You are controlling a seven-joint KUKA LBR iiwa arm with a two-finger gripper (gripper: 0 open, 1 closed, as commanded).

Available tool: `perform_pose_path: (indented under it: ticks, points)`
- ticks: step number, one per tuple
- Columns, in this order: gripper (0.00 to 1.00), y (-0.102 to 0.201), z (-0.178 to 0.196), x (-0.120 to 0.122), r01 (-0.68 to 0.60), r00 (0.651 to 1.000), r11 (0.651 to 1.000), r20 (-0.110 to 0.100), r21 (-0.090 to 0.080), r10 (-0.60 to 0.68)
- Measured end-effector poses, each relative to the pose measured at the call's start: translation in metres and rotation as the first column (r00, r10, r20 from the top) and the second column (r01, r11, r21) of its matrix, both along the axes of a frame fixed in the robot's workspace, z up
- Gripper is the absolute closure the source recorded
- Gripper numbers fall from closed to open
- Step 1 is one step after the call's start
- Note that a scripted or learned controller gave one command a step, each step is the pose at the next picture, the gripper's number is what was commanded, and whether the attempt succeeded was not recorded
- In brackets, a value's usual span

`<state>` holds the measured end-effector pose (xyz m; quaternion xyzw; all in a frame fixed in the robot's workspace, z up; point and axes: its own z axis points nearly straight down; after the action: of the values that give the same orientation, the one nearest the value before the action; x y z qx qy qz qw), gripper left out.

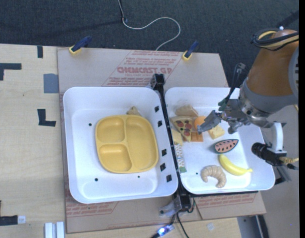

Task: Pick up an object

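The left bin (pixel 73 148) and the right bin (pixel 256 182) sit side by side on a cardboard sheet (pixel 137 68); the black divider (pixel 165 128) between them serves as the landmark here. The arm (pixel 271 78) reaches over the right bin from the side far from the divider. A yellow divided tray (pixel 127 144) lies in the left bin, its edge near the divider. The gripper (pixel 208 123) hangs low in the right bin, a short way from the divider; whether it is spread or closed cannot be told from this angle. Just below it sits a pale yellow cheese block (pixel 217 131). A pizza slice (pixel 184 128) lies closest to the divider, with a tan bread piece (pixel 186 111) just behind it. Farther from the divider are a banana (pixel 233 165), a croissant (pixel 215 175) and a watermelon slice (pixel 226 145).
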<state>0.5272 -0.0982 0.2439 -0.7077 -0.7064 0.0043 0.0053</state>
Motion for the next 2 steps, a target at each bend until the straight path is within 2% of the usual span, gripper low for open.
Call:
perform_pose_path:
  ticks: [1, 2]
  points:
    - [0.0, 0.0, 0.006, 0.002, -0.003, 1.0, 1.0, 0.012, -0.001, 0.003]
    - [0.0, 0.009, -0.043, 0.0, -0.003, 1.0, 1.0, 0.007, -0.001, 0.003]
